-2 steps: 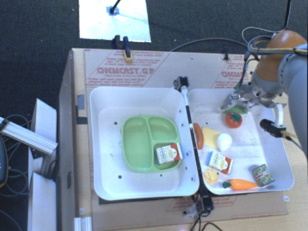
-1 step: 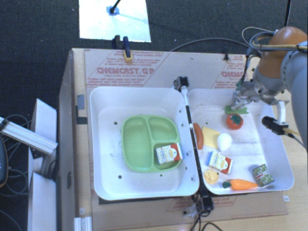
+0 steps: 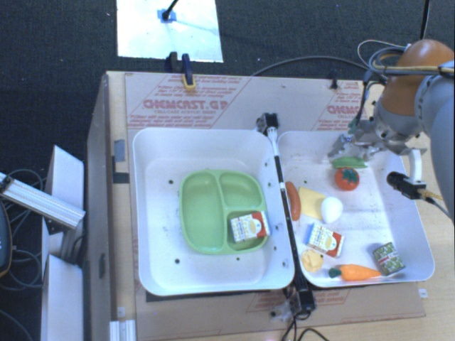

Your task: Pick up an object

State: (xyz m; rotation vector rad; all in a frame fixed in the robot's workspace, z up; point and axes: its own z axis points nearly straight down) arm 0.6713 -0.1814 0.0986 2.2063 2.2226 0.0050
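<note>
Tomato (image 3: pixel 347 178) in the right bin (image 3: pixel 409 261), at its upper middle, with a green piece (image 3: pixel 350 163) just above it.

Directly over that green piece hovers the hand (image 3: pixel 353 145); whether it is spread or pressed together cannot be told. Lower in the same bin lie a sausage (image 3: pixel 293 199), cheese wedge (image 3: pixel 310 202), egg (image 3: pixel 331 209), small carton (image 3: pixel 325 239), carrot (image 3: pixel 355 271) and can (image 3: pixel 388 258). The left bin (image 3: pixel 153 261) holds a green plate (image 3: pixel 206 212) with another carton (image 3: pixel 248 227).

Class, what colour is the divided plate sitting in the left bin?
Light green; the plate shows plainly in the camera view.
</note>
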